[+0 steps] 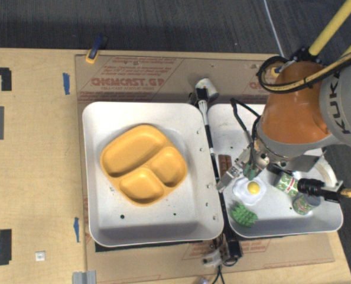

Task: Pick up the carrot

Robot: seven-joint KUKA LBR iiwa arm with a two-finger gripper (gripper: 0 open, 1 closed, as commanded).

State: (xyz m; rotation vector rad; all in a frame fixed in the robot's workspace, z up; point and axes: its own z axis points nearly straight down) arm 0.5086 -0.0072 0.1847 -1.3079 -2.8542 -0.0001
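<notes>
Metal pincer point(244, 171) just above the white-and-yellow toy fried egg point(249, 190); spread or pressed together, cannot tell. Green toy point(243, 215) just below.

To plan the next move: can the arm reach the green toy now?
Probably yes: the green toy lies uncovered beside the fried egg, and the gripper hangs close by over the same bin.

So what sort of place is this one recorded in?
Likely a robotics lab bench: a KUKA arm over two white bins on cardboard, toy foods such as a fried egg, and tape markers on the bench.
</notes>
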